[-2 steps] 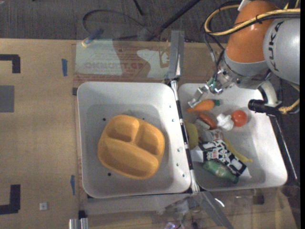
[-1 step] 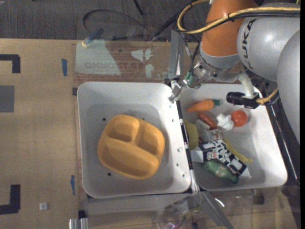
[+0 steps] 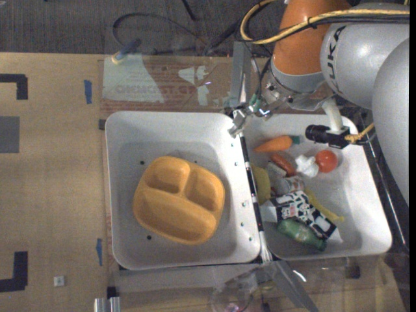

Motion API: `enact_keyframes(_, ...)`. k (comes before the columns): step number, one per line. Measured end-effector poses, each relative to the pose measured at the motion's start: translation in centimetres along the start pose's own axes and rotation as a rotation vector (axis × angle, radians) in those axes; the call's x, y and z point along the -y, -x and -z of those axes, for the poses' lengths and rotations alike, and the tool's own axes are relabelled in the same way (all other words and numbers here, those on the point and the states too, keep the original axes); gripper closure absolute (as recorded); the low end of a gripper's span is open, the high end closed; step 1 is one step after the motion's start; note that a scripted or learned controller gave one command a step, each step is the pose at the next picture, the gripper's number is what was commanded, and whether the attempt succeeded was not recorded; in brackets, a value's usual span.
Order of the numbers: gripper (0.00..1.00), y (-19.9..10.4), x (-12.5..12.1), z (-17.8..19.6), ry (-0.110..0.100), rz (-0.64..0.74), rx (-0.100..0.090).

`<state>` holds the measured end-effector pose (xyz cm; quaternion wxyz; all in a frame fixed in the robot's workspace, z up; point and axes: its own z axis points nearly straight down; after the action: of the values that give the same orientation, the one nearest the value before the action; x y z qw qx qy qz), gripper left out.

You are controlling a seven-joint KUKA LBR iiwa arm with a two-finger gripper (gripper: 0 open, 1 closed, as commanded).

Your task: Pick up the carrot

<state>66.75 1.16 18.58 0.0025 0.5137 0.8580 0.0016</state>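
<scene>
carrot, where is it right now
The carrot lies in the right bin, near its far left corner, just above a red-brown item and left of the tomato.

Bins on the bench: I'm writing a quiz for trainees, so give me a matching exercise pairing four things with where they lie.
Things:
1. carrot
2. yellow tray
3. tomato
4. green item

Places:
A. left bin
B. right bin, near edge
C. right bin, far side, nearest the divider
D. right bin, far side, right of the carrot

Pairs: 1-C, 2-A, 3-D, 4-B
</scene>
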Motion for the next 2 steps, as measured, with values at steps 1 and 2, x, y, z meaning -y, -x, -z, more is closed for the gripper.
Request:
enact_keyframes(1, 0.0, 12.6, 6.9, -3.0, -0.003, 0.173, 0.001)
enact_keyframes(2, 0.0, 10.9, 6.7, -9.3, -0.017, 0.346, -0.014)
